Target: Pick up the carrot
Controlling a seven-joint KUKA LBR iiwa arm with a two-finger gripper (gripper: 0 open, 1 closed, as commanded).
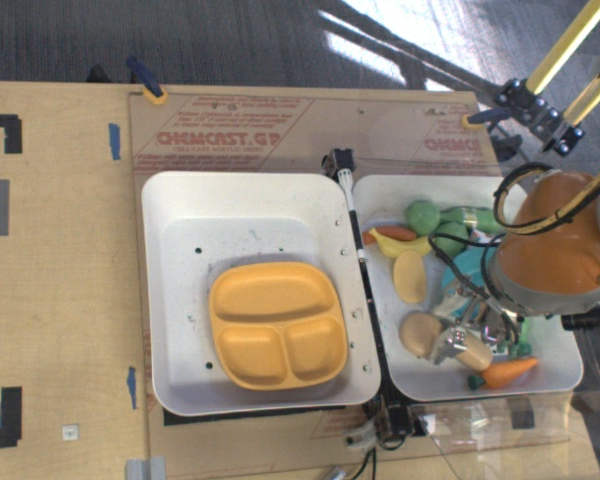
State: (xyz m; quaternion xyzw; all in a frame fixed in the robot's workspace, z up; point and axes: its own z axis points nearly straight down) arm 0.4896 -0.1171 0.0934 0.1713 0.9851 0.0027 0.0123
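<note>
Right now the end effector (467,343) hangs low in the right bin (570,368), just above and to the left of the carrot (510,371). Whether it is apart or together, I cannot tell, because wires and shiny metal parts crowd that spot.

To do this step well, I think the arm (550,243) should slide a little toward the carrot, line up across its thin body, and come straight down. It should close gently on the middle, not the tip. A beige potato-like toy (418,334) sits just left of the carrot, so the arm must not bump it.

The carrot is small and orange, with a green end on its left side. It lies flat near the front wall of the right bin, pointing sideways. Nothing rests on top of it.
</note>
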